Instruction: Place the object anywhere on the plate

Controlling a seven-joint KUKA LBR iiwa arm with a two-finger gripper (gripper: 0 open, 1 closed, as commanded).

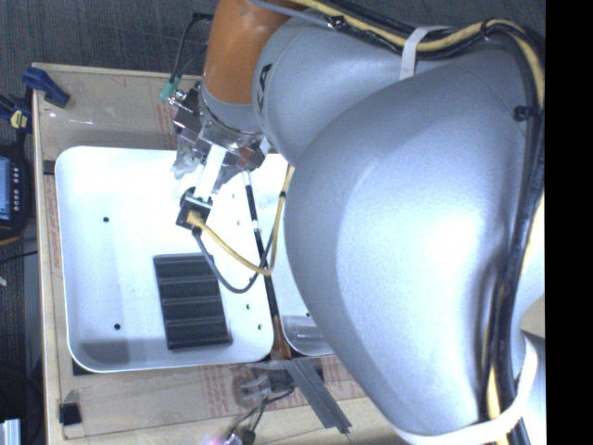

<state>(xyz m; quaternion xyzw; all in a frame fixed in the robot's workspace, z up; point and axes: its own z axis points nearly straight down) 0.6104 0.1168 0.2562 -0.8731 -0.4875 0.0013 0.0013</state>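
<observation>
The grey arm [398,230] looms closest and hides nearly all of the right bin [298,334]. Its pincer [190,156] hangs over the left bin [74,248] near the top edge; whether it is apart or together cannot be told. A black ribbed block [192,301] lies flat inside that bin, toward its bottom edge.

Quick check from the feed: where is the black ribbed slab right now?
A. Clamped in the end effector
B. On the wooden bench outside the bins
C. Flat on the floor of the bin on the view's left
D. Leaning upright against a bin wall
C: the black ribbed slab lies flat on the floor of the white bin on the view's left, near its lower edge and apart from the end effector.
</observation>
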